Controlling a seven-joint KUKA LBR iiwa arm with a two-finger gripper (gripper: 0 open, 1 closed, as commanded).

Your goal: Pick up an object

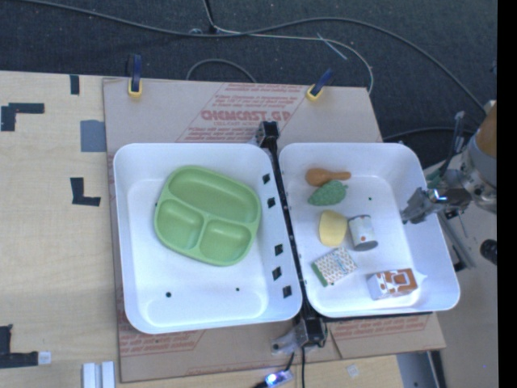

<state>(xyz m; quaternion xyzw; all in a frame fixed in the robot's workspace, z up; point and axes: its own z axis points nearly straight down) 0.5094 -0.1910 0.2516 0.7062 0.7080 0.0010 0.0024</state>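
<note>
The right bin (388, 164) holds several small objects: an orange-brown drumstick-shaped toy (325, 175), a green leaf-shaped piece (329, 192), a yellow block (332, 228), a small grey can (361, 233), a green-and-white patterned packet (334, 266) and an orange-and-white carton (393, 284). My gripper (418, 204) hangs over the right rim of this bin, to the right of the can, with nothing seen between its fingers. The arm comes in from the right edge.
The left bin (133, 241) carries a green three-compartment plate (208, 214). A black divider strip (279, 217) runs between the bins. Both bins rest on a cardboard sheet (242, 111) held by two clamps at the back; cables cross the dark floor behind.
</note>
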